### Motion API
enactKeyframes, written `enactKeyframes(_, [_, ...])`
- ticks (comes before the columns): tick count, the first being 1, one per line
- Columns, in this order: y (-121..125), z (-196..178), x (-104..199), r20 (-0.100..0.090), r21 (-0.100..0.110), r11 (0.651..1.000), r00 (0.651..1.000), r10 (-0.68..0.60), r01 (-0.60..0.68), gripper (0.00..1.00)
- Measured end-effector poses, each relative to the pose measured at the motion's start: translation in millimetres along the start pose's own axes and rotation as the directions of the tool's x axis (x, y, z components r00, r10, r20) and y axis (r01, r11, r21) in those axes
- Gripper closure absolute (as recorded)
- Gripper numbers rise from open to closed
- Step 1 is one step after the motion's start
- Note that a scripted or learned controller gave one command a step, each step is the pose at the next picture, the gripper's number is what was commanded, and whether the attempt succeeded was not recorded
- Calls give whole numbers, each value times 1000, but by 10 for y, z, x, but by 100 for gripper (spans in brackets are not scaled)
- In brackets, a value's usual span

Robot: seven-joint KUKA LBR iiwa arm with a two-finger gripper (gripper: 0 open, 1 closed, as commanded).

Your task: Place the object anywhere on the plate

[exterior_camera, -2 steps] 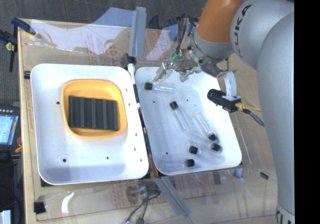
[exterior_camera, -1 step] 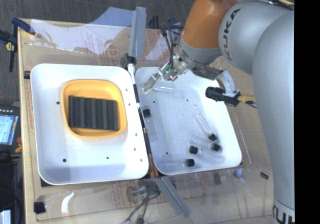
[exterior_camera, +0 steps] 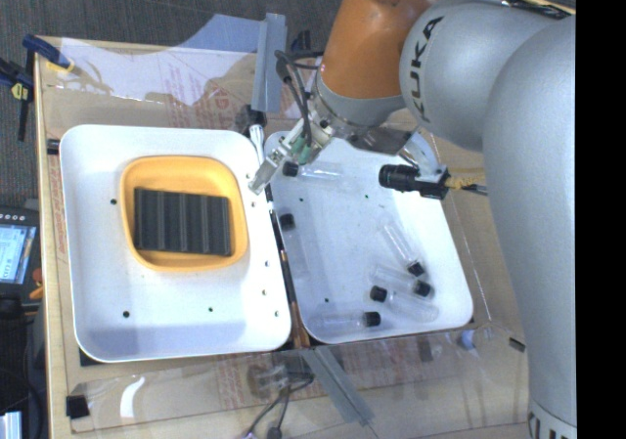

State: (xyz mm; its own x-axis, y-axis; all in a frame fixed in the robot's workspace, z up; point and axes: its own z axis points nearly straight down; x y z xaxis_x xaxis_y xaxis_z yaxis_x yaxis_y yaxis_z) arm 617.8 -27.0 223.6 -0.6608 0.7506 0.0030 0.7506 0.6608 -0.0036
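Clear tubes with black caps (exterior_camera: 406,266) can be seen lying loose in the right bin (exterior_camera: 337,232), mostly bunched toward its near right corner; one sits a bit higher up near the middle of that side, and a couple more caps are scattered along the near edge. A single small black cap (exterior_camera: 286,221) is parked close to the bin's left wall, well apart from the rest.

The plate (exterior_camera: 181,173) is found in the left bin (exterior_camera: 98,310), set toward the far half of it. It's yellow with a rounded rim, and a dark ribbed insert is laid in its middle. Nothing from the tube pile is seen on it.

The gripper (exterior_camera: 266,173) is hung right over the seam between the two bins, near their far edge, tilted down and to the left. Whether the jaws are apart or together can't be told, since the tip is too small and pale against the white plastic. Behind it the orange band (exterior_camera: 367,36) and the grey arm body are seen over the right side of the table (exterior_camera: 147,85).
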Motion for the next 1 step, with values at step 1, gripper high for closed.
enactKeyframes(1, [372,321,126,0,0,998,998,-55,55,0])
